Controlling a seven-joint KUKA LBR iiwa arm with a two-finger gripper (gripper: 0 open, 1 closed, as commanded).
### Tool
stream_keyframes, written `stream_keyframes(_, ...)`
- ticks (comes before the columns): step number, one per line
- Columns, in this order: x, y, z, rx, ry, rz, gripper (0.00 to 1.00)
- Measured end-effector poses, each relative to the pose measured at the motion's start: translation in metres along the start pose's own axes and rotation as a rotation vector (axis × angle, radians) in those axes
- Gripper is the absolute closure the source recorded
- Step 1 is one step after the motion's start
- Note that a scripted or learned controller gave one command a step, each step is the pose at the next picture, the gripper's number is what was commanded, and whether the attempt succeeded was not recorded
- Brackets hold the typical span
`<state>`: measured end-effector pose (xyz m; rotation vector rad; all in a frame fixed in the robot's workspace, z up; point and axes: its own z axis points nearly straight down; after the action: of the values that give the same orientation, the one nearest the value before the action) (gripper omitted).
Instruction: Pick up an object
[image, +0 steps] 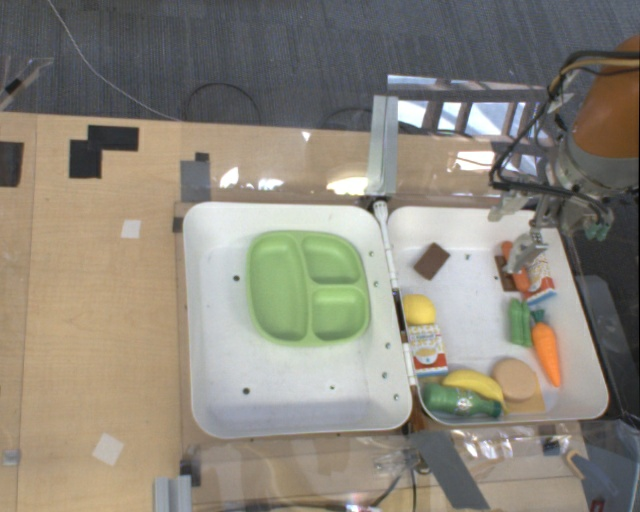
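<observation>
Wood tabletop (90, 330), two white bins. Left bin (215, 400) holds a green divided plate (305, 287). Claw (527, 258) down at right bin's (465, 300) far right edge, over small red-white item (541, 290); can't tell finger opening or grip. Carrot (546, 352) just below.

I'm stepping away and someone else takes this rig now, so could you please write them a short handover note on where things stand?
Gripper: low over the right bin's far right side, at a small cluster of items; I cannot tell whether anything is held.
Right bin: brown block, lemon, banana, carrot, green piece.
Left bin: green divided plate.
Done: nothing visibly lifted.
Left: grasp one object and raise it.
</observation>
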<state>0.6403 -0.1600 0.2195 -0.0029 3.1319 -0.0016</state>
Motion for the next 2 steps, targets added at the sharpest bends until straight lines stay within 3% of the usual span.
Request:
stream_keyframes(1,0.029,-0.013,0.119,0.001,-0.004,-0.311,0.00)
stream_keyframes(2,0.065,-0.018,0.129,0.002,-0.004,-0.314,0.00)
